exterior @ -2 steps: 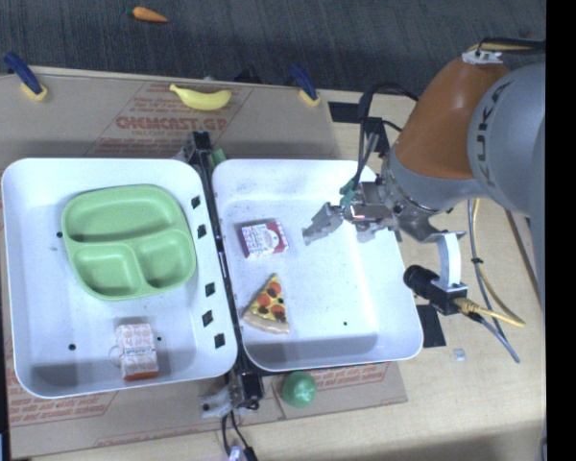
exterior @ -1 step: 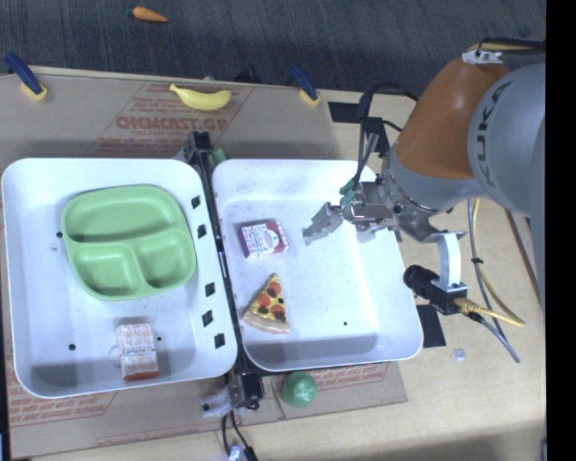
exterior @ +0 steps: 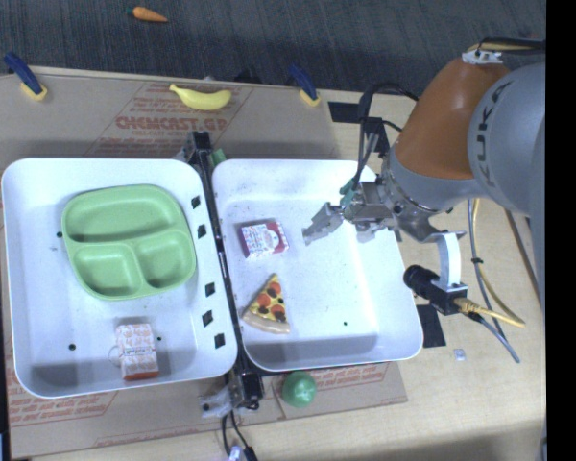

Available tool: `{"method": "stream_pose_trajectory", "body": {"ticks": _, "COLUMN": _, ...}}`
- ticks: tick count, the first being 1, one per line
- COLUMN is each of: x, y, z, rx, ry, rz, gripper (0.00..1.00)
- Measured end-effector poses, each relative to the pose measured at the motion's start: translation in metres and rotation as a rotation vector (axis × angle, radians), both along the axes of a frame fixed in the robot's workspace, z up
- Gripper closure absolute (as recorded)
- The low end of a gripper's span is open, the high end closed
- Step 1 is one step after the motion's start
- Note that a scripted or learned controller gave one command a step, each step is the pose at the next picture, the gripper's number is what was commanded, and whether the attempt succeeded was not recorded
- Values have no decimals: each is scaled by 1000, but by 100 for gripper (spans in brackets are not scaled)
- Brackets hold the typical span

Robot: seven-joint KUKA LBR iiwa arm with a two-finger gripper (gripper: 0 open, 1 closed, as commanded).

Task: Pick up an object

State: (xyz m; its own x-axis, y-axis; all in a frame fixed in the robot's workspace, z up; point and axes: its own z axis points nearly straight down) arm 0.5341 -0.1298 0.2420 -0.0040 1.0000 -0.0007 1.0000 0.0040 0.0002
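In the right bin [exterior: 384,334] lie a red and white packet [exterior: 262,239] near the divider and a pizza slice toy [exterior: 268,304] below it. My gripper [exterior: 322,224] hangs over the right bin's middle, just right of the packet and apart from it. Nothing shows in its grasp. The left bin [exterior: 24,286] holds a green divided plate [exterior: 128,238] and a small brown and white carton [exterior: 135,350] near its front edge.
A yellow banana toy [exterior: 201,95] lies on the cardboard behind the bins. A green ball [exterior: 299,388] sits in front of the right bin. Blue clamps [exterior: 26,75] [exterior: 303,82] pin the cardboard's back corners. An orange carrot toy [exterior: 150,13] lies on the dark floor.
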Motion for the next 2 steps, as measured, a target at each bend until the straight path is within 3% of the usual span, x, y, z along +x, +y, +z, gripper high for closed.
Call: {"method": "stream_pose_trajectory", "body": {"ticks": 2, "x": 0, "y": 0, "z": 0, "rx": 0, "ry": 0, "rz": 0, "gripper": 0}}
